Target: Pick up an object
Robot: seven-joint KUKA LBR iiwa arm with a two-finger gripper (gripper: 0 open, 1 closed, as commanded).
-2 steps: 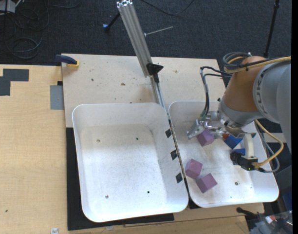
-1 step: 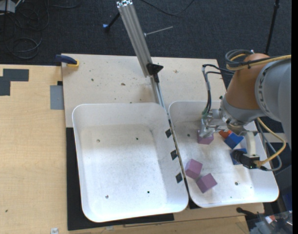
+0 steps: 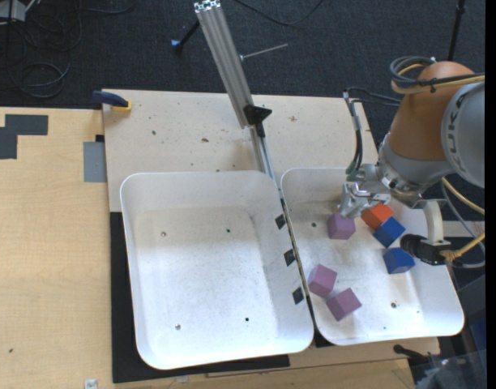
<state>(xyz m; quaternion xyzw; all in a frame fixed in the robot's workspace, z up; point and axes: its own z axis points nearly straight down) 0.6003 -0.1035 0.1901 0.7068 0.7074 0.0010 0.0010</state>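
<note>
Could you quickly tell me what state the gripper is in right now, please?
Gripper: over the right bin, just above a purple block; holding cannot be told.

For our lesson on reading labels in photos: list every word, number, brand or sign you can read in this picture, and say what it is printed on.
None: no readable word, number or brand shows.
The blocks, such as the orange block and the purple block, have plain faces.
The right bin and left bin carry only dark specks.
The checkered patch on top of the metal post is a pattern, not text.
</note>
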